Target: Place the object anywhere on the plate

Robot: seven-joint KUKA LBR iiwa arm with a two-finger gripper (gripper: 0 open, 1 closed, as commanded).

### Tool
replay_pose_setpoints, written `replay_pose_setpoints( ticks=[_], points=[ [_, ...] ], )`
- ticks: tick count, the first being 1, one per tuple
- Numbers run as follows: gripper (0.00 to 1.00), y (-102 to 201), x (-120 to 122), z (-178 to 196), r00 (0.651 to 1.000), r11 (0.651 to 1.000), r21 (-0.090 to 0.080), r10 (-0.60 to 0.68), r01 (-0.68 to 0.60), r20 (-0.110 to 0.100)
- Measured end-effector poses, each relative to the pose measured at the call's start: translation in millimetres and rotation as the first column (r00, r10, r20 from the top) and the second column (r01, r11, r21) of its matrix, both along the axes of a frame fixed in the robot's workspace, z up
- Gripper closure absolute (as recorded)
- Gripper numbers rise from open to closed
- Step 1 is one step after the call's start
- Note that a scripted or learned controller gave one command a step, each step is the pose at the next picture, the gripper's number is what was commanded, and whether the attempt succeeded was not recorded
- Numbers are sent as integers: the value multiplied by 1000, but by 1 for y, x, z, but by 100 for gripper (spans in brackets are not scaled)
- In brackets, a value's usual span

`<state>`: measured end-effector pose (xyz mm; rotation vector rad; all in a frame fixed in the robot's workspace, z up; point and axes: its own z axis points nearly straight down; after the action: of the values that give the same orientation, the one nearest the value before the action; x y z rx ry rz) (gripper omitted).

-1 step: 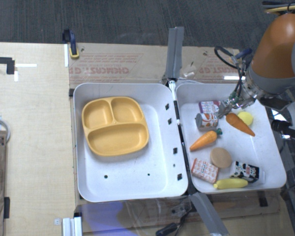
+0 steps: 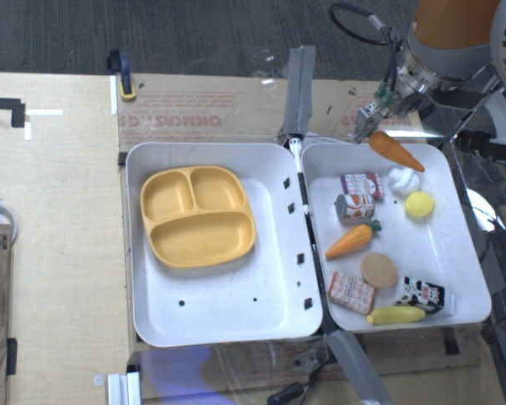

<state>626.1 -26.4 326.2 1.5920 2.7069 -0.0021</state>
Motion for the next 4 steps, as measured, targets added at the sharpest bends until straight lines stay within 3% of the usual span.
replay_pose_setpoints(
  ticks=[1, 2, 3, 4],
  points=[
    [100, 62, 24, -68, 993, 993, 0, -121, 121, -3],
    [100, 134, -4, -109, 954, 954, -2, -299, 299, -4],
    [100, 199, -6, -122, 984, 984, -1, -178, 178, -3],
    [100, 192, -46, -113, 918, 918, -2, -396, 396, -4]
  ],
)
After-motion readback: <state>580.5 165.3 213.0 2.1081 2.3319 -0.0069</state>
